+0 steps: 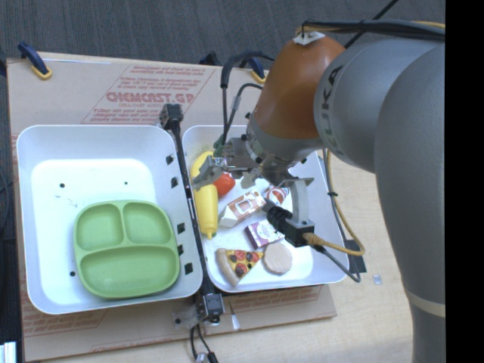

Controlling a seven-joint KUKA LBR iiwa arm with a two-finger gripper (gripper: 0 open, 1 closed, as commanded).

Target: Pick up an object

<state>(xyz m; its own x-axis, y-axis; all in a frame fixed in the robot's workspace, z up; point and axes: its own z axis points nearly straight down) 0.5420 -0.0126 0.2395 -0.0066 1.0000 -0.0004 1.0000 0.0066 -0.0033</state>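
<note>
Grey and orange, the arm (340, 89) hangs over the right bin (321, 271), its claw (234, 165) low beside a yellow mustard bottle (206, 210) at nine o'clock in the bin; the claw's grip cannot be judged. A green tray (125, 248) fills the left bin (45, 157).

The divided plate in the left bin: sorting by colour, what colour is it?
Light green divided plastic plate, plain, clearest in the camera view.

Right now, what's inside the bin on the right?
In the right bin: a yellow bottle, pizza slice, cookie, red tomato, small packets. The arm covers the bin's back part.
</note>
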